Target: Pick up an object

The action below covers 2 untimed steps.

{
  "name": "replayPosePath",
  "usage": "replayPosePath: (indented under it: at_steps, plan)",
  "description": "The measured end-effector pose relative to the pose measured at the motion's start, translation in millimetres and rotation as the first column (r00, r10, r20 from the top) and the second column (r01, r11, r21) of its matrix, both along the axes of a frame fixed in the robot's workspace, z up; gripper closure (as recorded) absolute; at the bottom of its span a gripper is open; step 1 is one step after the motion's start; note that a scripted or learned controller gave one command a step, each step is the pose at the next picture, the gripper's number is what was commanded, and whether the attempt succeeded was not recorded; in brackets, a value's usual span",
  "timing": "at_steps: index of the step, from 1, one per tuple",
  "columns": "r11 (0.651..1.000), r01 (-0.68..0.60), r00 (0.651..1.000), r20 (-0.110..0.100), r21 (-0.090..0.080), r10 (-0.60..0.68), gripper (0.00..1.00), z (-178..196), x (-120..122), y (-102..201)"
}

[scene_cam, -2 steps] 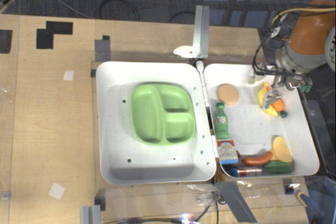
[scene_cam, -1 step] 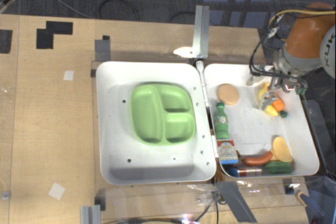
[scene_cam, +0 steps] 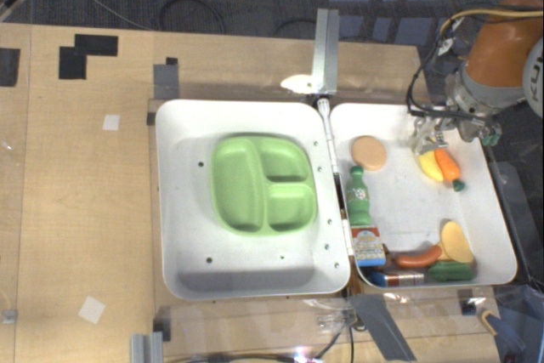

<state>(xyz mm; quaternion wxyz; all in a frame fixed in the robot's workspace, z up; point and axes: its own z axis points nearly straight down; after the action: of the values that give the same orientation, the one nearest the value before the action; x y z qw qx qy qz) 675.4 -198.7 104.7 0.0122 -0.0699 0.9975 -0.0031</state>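
A carrot (scene_cam: pixel 447 165), orange with a green tip, lies in the right bin (scene_cam: pixel 399 208) near its far right corner, touching a lemon (scene_cam: pixel 431 167) on its left side. The gripper (scene_cam: pixel 436 134) hangs just above the pair, at their far end, and appears to hold nothing; its metal parts blur together from this angle, so I cannot tell how far the fingers are spread. This looks like the approach to a grasp, with the carrot or lemon the likely target. To do it well, the arm would best come straight down over the middle of one item and close across its narrow width, since the two touch and a careless descent may push one into the other or pinch both. The bin wall is near, so the fingers need room on that side. A tan disc (scene_cam: pixel 369 152) lies apart to the left. Along the bin's left wall a green bottle (scene_cam: pixel 359 198) lies lengthwise, with a small carton (scene_cam: pixel 367 246) below it. At the near edge sit a sausage (scene_cam: pixel 416 257), a yellow wedge (scene_cam: pixel 456 241) and a green vegetable (scene_cam: pixel 450 271), crowded together and partly overlapping. The left bin (scene_cam: pixel 183 208) holds a green tray (scene_cam: pixel 262 184). The arm's upper part is cut off at the right, and cables hide part of the wrist.
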Motion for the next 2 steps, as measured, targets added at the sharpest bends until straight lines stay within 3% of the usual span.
replayPosePath:
  at_steps: [1,2]
  plan:
    - [1.000,-0.001,1.000,-0.009,0.001,0.001,0.00,-1.6,-1.7,0.1]
    - [1.000,0.019,1.000,-0.021,0.004,-0.019,0.00,-16.4,-4.9,-6.0]
